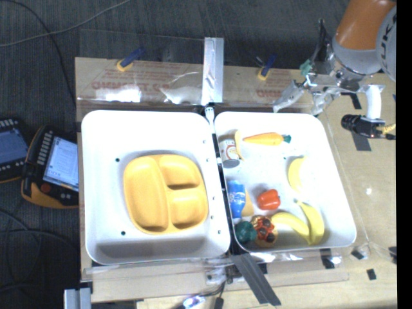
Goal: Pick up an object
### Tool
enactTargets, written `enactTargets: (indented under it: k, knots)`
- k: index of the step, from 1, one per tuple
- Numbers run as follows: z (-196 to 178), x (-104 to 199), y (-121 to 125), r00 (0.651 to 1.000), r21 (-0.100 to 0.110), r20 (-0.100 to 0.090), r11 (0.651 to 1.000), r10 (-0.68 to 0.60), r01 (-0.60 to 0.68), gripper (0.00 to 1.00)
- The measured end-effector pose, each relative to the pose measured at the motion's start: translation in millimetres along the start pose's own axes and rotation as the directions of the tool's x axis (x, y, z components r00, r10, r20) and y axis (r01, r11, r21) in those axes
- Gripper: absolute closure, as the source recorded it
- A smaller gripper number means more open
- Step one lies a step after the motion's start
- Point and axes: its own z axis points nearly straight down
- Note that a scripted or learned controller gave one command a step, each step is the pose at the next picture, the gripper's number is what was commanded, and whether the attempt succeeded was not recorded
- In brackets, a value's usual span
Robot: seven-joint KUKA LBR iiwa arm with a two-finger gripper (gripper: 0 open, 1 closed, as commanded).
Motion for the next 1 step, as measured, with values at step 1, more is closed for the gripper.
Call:
enactTargets:
  k: [1]
  knots:
    - [96.6,-21.9,-41.1,0.999,0.001,0.002,0.999,-0.052,0.052,0.0]
